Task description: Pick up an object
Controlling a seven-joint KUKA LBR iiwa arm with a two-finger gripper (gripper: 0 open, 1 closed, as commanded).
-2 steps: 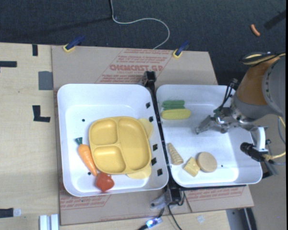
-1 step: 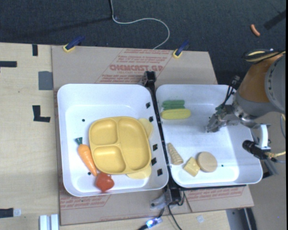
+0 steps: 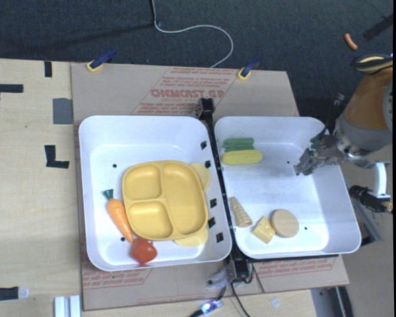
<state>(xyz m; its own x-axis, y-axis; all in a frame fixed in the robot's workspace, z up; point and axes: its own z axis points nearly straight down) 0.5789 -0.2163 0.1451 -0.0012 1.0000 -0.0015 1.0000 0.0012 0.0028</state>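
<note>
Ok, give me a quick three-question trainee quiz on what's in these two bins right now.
1. True or false: the carrot lies in the right bin.
2. What lies directly beside the green piece? A) yellow corn B) red tomato C) round cracker
3. Fill in: the gripper hangs over the ___ bin.

Key: 1 false; 2 A; 3 right.

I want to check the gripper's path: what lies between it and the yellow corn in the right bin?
Bare white bin floor separates the gripper from the yellow corn in the camera view.
</note>
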